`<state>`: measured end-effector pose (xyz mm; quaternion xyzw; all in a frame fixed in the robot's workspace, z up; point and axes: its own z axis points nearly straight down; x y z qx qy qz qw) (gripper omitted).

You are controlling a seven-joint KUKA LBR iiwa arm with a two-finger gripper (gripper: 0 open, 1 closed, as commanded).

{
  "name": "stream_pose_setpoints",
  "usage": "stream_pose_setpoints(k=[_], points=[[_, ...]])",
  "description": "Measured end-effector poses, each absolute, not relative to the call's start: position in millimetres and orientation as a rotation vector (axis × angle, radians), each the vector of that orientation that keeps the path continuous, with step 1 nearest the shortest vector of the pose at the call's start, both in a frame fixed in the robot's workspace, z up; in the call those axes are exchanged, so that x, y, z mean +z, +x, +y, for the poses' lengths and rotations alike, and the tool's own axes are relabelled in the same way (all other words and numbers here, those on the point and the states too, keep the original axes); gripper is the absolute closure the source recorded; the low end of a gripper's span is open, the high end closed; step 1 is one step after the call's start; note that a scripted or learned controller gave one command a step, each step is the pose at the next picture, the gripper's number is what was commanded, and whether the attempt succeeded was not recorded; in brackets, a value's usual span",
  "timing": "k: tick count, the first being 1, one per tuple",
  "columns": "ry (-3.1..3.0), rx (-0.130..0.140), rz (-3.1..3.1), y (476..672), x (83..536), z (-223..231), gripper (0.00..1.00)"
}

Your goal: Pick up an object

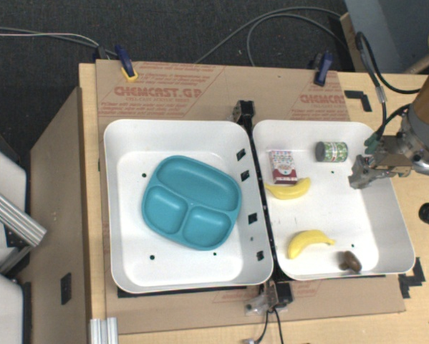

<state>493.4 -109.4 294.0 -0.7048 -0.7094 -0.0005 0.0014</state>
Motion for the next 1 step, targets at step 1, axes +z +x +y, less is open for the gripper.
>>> stream_pose_setpoints(k=[1], points=[[-2.212,0.000,-2.226,504.6,284.5,-62.3,1.00]])
